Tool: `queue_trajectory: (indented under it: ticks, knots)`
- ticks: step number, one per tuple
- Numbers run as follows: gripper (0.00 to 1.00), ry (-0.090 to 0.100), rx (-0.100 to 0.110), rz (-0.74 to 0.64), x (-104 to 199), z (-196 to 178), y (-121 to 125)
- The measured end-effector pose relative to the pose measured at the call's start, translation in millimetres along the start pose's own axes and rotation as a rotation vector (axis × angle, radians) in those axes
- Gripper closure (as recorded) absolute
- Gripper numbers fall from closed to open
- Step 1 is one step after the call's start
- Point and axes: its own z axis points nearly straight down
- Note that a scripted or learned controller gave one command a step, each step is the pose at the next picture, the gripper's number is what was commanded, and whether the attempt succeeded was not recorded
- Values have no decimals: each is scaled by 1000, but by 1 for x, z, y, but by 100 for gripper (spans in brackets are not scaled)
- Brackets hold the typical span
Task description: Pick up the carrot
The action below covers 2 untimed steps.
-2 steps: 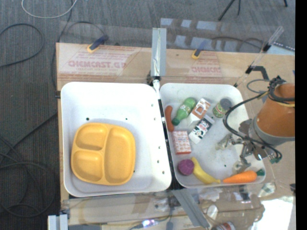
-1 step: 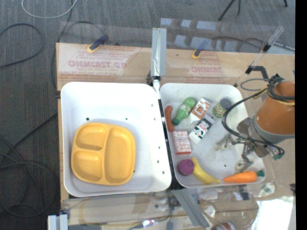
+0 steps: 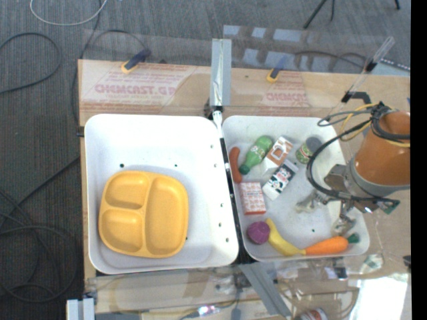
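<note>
Against the near wall of the right bin (image 3: 230,179), toward its near right corner, the carrot (image 3: 327,247) lies on its side, orange body pointing left and green tip toward the corner. Just to the carrot's left, a banana (image 3: 283,243) curves up to it, the two ends touching or nearly so, and a purple fruit (image 3: 259,232) sits beyond the banana. The gripper (image 3: 347,219) hangs just behind the carrot's right end, apart from it; whether it is open or closed I cannot tell, since the metalwork blurs against the white floor, and nothing visibly sits in it.

Several things could spoil the pick. The carrot hugs the wall and the corner, so a descent there risks striking the rim or pinching only the tapered green end, which would likely slip free. A grasp placed further left could catch the banana as well, or shove it. The carrot is round and smooth, so an off-centre squeeze may roll it away. Loose cables (image 3: 333,145) looping beside the wrist could also snag.
</note>
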Motion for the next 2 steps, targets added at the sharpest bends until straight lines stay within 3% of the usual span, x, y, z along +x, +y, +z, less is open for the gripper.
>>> queue_trajectory:
  ticks: [1, 2]
  knots:
    - [0, -3, 0, -143, 2, 0, 3]
    - [0, -12, -4, -383, 3, -1, 16]
